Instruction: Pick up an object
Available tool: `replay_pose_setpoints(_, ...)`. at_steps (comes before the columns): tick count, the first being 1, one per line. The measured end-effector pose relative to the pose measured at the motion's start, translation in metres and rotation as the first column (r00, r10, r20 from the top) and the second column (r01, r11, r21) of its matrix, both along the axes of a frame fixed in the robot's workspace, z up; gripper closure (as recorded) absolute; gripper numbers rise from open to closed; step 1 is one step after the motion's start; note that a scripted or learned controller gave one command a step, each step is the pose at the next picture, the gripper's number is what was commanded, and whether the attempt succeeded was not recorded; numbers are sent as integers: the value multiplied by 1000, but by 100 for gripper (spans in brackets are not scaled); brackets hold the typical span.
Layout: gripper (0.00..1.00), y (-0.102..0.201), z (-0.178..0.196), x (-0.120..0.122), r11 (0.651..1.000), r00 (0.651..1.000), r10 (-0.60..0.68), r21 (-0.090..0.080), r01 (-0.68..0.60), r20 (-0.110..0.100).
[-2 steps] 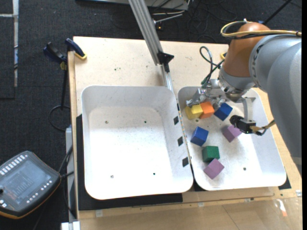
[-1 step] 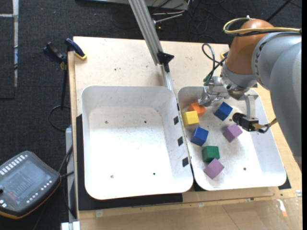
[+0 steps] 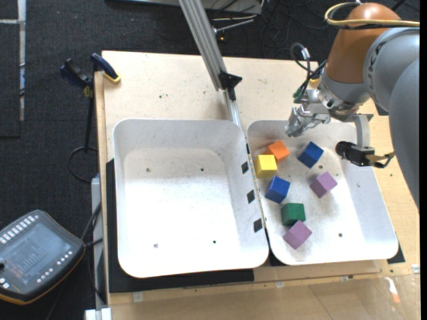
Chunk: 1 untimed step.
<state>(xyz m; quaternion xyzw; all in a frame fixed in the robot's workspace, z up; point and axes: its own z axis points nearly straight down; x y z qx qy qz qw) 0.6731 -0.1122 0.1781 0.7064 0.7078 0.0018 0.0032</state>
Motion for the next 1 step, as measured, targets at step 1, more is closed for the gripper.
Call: replay_pose_setpoints(1,100,5,51,-7,1000,1000,0,0,0,0)
